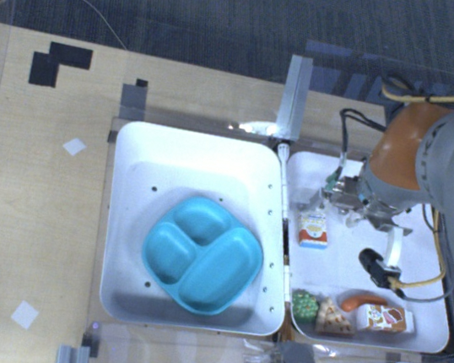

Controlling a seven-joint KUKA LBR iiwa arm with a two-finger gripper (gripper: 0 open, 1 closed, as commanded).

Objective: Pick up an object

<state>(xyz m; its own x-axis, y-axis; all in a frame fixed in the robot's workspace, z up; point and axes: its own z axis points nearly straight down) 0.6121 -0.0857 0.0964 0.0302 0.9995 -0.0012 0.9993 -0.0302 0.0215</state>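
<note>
Tool (pixel 337 196) poised over small carton (pixel 313 230) in right bin (pixel 428 285); finger state cannot be told. Best practice: descend vertically, centred on carton, clear of divider wall.

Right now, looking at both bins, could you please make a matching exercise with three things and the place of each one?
Things:
1. blue divided plate
2. small carton
3. green item

Places:
A. right bin, near corner beside the divider
B. left bin, middle
C. right bin, upper part, just below the gripper

Pairs: 1-B, 2-C, 3-A
</note>
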